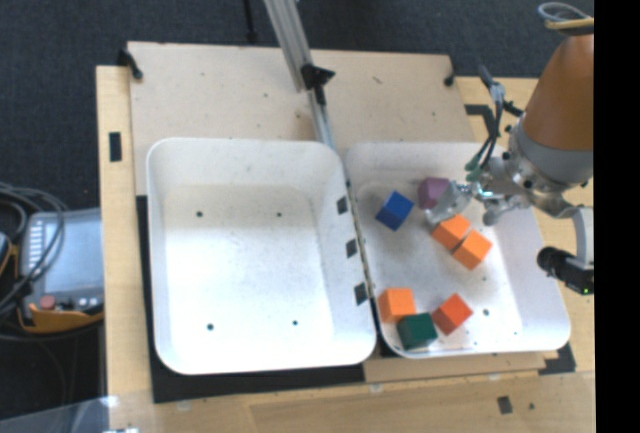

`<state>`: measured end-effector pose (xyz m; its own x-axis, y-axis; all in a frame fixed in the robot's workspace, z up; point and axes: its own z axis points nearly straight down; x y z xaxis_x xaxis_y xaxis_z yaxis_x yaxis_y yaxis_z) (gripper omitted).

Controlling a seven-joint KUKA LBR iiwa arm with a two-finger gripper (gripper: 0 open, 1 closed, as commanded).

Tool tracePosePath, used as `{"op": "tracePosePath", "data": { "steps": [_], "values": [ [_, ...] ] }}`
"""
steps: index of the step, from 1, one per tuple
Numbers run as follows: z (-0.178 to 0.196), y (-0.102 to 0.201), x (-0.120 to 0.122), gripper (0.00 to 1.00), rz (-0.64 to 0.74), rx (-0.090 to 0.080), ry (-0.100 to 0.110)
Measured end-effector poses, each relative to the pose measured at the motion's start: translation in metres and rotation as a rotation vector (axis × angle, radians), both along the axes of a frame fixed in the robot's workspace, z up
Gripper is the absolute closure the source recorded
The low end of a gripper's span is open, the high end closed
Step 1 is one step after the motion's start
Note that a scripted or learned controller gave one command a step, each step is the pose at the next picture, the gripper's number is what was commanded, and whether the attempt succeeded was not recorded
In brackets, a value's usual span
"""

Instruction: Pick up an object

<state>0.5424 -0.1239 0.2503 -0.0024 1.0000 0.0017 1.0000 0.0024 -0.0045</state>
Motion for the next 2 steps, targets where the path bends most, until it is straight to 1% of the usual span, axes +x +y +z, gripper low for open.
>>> {"op": "tracePosePath", "data": {
  "steps": [1, 2],
  "values": [
    [0.002, 0.0, 0.001, 0.0, -0.002, -0.001, -0.006],
    [-0.049, 0.002, -0.009, 0.0, -0.005, -0.003, -0.001]
  ]
}}
